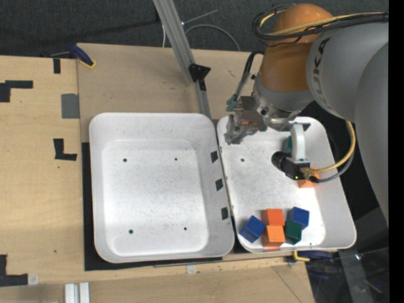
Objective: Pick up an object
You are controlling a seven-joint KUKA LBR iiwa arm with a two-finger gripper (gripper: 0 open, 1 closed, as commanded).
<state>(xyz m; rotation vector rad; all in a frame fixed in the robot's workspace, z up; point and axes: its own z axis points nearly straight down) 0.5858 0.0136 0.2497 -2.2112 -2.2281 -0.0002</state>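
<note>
Several small blocks cluster at the near edge of the right bin: a blue block, two orange blocks, a green block and another blue block. A small orange piece lies by the right wall, partly hidden under a black part on the arm. My gripper hangs over the bin's far left corner, well away from the blocks. I see nothing held in it.
The left bin lies beside the right one. A slanted metal pole comes down to the gap between the bins' far corners. A blue clamp and black tape marks sit on the bench at left.
</note>
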